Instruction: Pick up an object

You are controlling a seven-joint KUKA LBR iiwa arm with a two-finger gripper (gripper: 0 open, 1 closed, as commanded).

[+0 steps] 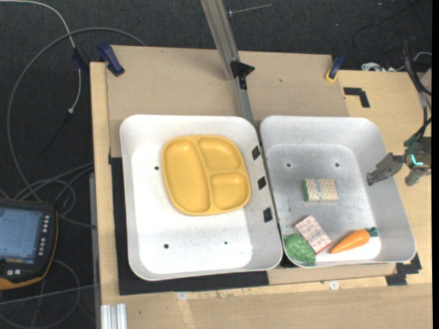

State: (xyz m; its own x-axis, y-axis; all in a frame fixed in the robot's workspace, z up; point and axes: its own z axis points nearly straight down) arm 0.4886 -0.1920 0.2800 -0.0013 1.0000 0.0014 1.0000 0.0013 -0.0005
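Note:
The right bin (357, 139) holds a pale patterned packet (320, 190) near its middle. At its front edge lie a pink checkered packet (313, 232), a green leafy toy (299, 249) and an orange carrot (352, 240). My gripper (398, 174) hovers over the bin's right rim, to the right of the pale packet and apart from it. It is open, its two dark fingers (381, 171) spread with nothing between them.
The left bin (140, 204) carries a yellow three-compartment plate (206, 173). A metal post (226, 40) rises from the bench behind the gap between the bins. Black clips (262, 182) sit along the seam between them.

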